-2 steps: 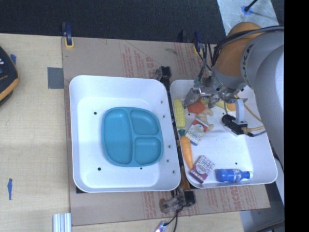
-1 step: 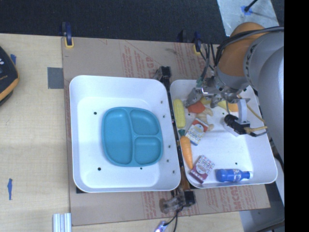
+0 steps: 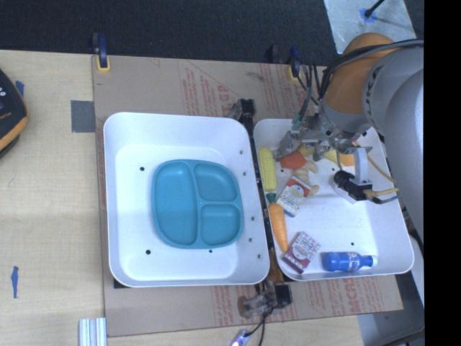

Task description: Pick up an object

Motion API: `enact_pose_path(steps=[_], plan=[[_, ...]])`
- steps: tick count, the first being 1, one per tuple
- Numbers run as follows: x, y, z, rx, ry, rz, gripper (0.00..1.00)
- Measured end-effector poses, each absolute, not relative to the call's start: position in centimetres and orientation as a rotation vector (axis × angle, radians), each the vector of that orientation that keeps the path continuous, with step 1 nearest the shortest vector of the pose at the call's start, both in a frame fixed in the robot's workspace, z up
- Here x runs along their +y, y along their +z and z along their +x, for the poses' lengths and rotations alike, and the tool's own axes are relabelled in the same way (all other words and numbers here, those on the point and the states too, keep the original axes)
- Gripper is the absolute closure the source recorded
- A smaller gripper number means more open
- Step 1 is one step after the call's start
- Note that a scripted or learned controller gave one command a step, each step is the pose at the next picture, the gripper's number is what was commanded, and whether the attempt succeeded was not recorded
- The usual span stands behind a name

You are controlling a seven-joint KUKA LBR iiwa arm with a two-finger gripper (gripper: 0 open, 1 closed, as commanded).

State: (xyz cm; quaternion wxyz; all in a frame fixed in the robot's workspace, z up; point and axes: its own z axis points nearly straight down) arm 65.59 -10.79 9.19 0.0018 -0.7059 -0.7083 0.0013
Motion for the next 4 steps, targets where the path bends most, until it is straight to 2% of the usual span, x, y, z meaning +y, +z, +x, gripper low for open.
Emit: enact_pose_path(steps=[4], plan=[[-9.99,9.2,65.57,-2.221,0.008,-2.213,0.0]])
